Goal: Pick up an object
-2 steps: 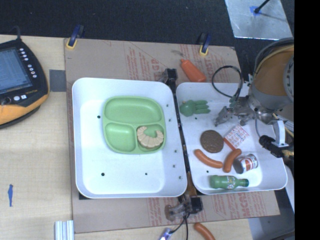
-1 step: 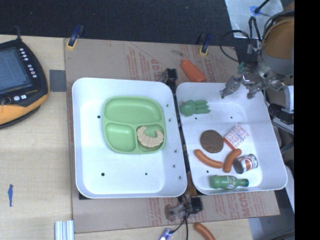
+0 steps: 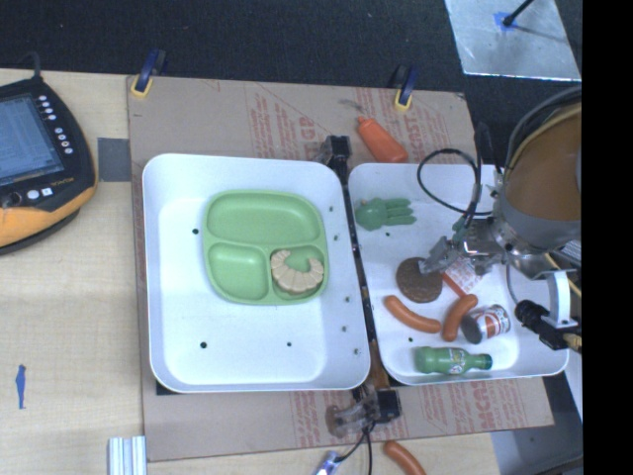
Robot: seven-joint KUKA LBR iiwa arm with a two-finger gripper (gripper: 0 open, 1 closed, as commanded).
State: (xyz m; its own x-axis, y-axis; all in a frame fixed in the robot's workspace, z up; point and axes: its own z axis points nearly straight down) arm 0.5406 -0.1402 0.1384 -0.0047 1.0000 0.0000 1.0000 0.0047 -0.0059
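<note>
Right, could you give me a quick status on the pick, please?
Tool low in right bin, over brown disc. Nothing seen held. Sausages, can and bottle close by.

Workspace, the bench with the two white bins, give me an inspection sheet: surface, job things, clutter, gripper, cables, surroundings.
Surface: brown board on a pale wooden bench, clamped at its far edge; left bin and right bin side by side.
Job's things: in the right bin, green toy, brown disc, two sausages, small can, green bottle.
Clutter: green divided plate in the left bin, a pale ring-shaped piece in its near-right compartment; orange carrot on the board beyond the bins; another sausage at the near edge.
Gripper: gripper low over the brown disc; finger state unclear.
Cables: black cable looping above the right bin.
Surroundings: orange-edged control pendant at left; dark floor beyond.
</note>
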